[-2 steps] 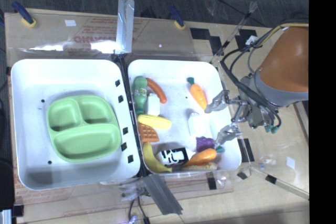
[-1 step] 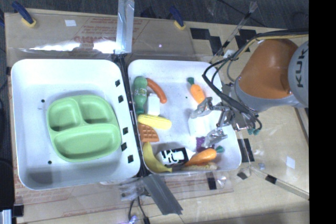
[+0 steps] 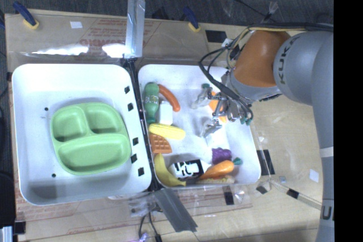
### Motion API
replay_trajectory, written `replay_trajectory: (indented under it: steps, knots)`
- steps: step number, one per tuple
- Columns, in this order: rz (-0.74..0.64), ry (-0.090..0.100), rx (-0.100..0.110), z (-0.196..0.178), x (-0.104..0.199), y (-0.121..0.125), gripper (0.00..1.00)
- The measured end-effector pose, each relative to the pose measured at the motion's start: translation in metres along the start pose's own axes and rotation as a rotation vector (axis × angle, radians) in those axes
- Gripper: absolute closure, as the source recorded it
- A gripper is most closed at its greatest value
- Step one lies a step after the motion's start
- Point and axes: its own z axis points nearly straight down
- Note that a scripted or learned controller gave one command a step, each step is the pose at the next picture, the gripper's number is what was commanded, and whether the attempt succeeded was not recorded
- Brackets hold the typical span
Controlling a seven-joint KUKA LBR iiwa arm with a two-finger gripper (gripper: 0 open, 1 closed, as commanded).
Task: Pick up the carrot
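End effector (image 3: 206,111) spread, grasping nothing | carrot (image 3: 218,169) in right bin (image 3: 249,139)

The gripper (image 3: 207,112) hangs over the right bin (image 3: 187,73), fingers spread, nothing between them. The carrot (image 3: 218,169) lies near that bin's front-right corner, beside purple grapes (image 3: 222,154).

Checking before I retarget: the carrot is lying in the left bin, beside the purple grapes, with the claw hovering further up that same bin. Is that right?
Not quite. The camera view shows the carrot in the right bin, not the left one. It does lie beside the purple grapes, near that bin's lower right corner, and the claw hovers further up the same bin. The left bin holds the green divided plate.
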Motion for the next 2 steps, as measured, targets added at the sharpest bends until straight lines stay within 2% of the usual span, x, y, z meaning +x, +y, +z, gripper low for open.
replay_trajectory:
  steps: [1, 2]
  knots:
    - [-0.009, -0.006, 0.002, -0.0131, -0.003, 0.0018, 1.0]
    - [-0.01, -0.005, 0.002, -0.0128, -0.003, 0.0023, 0.0]
